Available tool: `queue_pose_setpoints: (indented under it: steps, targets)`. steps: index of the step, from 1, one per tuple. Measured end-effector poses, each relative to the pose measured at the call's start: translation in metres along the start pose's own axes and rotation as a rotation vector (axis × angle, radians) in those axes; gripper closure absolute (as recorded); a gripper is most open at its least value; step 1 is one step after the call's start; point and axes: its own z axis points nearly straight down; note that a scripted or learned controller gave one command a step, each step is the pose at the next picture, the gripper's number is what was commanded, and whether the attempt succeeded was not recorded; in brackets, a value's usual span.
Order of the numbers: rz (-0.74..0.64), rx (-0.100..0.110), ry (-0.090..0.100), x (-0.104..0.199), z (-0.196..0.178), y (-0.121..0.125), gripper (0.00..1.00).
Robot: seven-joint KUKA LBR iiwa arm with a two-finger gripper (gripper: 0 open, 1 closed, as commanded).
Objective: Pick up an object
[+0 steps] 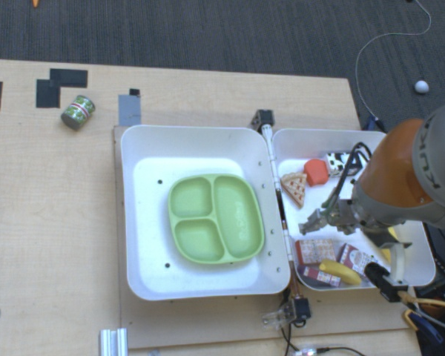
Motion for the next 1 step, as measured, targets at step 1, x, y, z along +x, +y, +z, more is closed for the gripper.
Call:
queue_pose_setpoints:
  steps: [1]
  targets:
    - [0.006, 0.022, -0.002, -0.0157, 0.0250, -0.0090, 0.00]
